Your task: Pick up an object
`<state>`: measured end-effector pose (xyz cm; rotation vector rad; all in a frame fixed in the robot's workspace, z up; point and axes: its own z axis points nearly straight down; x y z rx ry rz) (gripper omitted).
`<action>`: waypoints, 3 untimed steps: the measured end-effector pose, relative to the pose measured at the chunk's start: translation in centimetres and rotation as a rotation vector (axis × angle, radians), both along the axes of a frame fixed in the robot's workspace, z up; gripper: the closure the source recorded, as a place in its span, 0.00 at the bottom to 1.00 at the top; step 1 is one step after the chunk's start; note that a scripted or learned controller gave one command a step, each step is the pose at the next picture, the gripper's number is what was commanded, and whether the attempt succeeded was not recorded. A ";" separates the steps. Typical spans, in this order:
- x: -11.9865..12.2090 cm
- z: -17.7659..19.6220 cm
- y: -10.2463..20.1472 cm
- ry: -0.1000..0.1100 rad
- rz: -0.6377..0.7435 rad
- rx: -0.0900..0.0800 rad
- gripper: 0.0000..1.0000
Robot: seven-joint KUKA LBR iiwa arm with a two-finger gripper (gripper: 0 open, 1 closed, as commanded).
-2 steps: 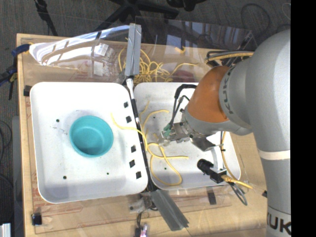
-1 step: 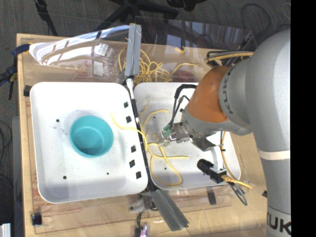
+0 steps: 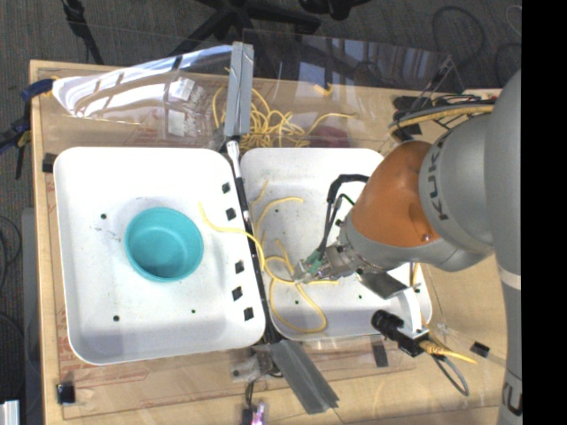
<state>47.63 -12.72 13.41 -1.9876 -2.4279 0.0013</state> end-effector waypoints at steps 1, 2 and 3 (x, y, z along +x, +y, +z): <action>0.1 6.5 0.9 -0.003 -0.226 -0.002 0.00; 0.0 -2.7 -2.7 0.001 -0.127 0.000 0.00; 0.1 4.4 -0.1 -0.001 -0.418 -0.002 0.00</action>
